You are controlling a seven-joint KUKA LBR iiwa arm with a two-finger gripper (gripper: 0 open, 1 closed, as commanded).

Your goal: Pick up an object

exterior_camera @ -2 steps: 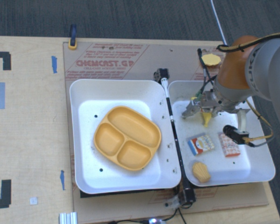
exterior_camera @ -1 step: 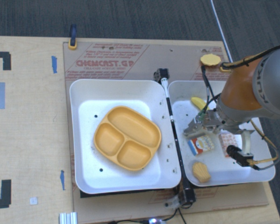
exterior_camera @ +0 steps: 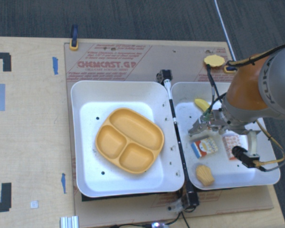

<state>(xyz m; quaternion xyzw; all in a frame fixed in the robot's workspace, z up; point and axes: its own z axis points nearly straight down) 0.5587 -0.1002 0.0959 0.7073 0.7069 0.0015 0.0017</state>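
My gripper hangs low in the right bin, near its left wall. Just below it lies a small white packet with a blue and red print. A yellow banana-shaped piece lies just above the gripper, partly hidden by the wrist. At the bin's front a yellow ridged piece lies alone. A white and red packet sits to the right, under the arm. I see nothing between the gripper and the floor of the bin.
The left bin holds a yellow divided plate. A black divider runs between the bins. The arm's cable and black fitting cross the right bin's right side. A yellow clamp sits behind it.
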